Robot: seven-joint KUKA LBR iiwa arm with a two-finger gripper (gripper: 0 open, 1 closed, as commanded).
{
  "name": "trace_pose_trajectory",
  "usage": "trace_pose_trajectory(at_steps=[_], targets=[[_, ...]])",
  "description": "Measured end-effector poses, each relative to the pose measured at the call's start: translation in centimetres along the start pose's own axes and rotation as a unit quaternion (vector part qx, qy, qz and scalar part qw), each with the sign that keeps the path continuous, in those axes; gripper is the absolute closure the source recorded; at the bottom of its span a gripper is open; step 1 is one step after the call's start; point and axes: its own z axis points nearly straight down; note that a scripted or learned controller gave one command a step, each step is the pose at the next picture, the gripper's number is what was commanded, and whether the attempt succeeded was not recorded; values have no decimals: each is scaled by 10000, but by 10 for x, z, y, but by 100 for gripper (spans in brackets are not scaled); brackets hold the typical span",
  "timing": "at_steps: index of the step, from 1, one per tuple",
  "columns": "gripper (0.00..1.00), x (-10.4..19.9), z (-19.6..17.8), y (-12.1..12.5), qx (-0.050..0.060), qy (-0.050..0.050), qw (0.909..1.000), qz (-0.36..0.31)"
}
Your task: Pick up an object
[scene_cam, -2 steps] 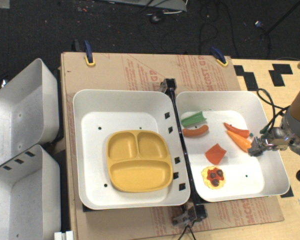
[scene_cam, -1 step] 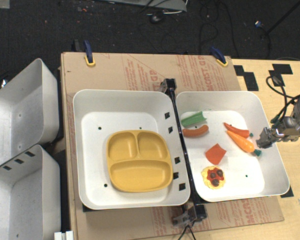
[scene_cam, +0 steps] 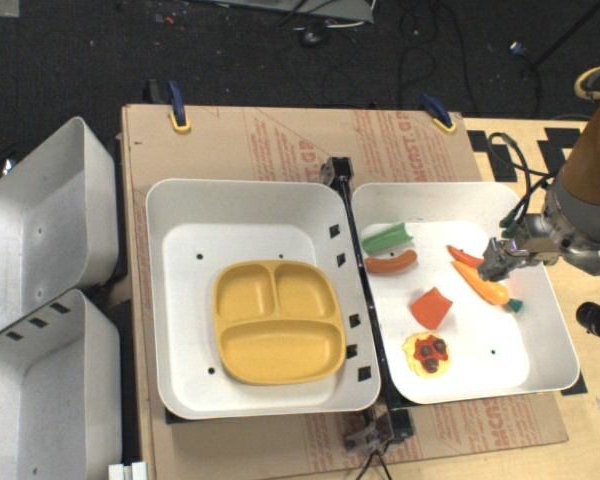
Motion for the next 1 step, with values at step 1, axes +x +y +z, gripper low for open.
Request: trace_pose_trajectory(at_steps=[1], targets=[[100, 52, 5, 18, 6, 0, 10000, -1]])
